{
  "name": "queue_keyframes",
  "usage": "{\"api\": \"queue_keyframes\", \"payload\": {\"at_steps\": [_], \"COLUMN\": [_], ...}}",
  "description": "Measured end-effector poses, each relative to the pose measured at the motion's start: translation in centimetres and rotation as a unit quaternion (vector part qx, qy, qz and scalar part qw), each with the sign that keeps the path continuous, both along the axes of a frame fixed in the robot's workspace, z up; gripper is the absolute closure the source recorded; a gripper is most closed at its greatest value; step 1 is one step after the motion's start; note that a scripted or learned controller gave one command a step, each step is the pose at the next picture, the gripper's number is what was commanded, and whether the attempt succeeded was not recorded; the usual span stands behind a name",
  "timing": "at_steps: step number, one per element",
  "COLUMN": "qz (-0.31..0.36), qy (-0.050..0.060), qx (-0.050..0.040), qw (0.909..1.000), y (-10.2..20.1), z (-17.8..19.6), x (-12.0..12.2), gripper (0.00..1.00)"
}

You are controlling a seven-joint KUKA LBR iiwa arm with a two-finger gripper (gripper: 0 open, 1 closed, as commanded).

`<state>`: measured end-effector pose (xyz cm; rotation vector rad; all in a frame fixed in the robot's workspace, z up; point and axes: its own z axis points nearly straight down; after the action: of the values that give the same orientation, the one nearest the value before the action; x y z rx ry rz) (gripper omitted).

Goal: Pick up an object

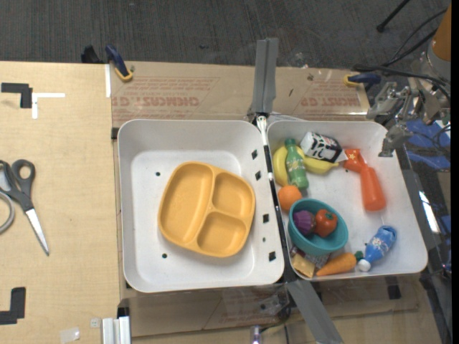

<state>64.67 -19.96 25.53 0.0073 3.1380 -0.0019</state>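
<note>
1. Candidate objects all lie in the right bin [412,213]. Landmark: teal bowl [319,236], near that bin's front-left corner, holding a purple piece [304,220] and a red piece [326,222].
2. Relative to the bowl: orange fruit [289,196] touching its back-left rim; green bottle [295,165] and banana [318,165] behind it; black-and-white item [320,146] further behind; orange bottle [369,185] back-right, lying apart; blue-and-white bottle [378,244] to the right; carrot [336,265] just in front.
3. Gripper [399,120] sits well behind and right of the bowl, at the bin's back-right corner, over no object. Open or closed: cannot tell.
4. Left of the bowl, the left bin [136,192] holds a yellow divided plate [208,210]; scissors [25,199] lie on the tabletop [57,149] beyond.
5. Risks, as I judge them: the crowded left cluster invites nudging a neighbour; round bottles may roll or slip; descending near the bin wall risks a collision.
</note>
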Motion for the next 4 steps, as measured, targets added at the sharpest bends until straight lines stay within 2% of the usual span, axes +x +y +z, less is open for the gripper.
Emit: {"api": "queue_keyframes", "payload": {"at_steps": [1, 2, 3, 4], "qz": [-0.013, 0.031, 0.033, -0.08], "qy": [-0.007, 0.0, -0.003, -0.001], "qx": [-0.0018, 0.0002, -0.0006, 0.0006], "qw": [0.9999, 0.9995, 0.9994, 0.9968], "y": [-2.2, -2.2, -2.0, 1.2], "z": [-14.6, -16.2, -15.2, -16.3], "x": [-2.7, -10.1, -9.9, -4.2], "gripper": [0.0, 0.0, 1.0, 1.0]}}
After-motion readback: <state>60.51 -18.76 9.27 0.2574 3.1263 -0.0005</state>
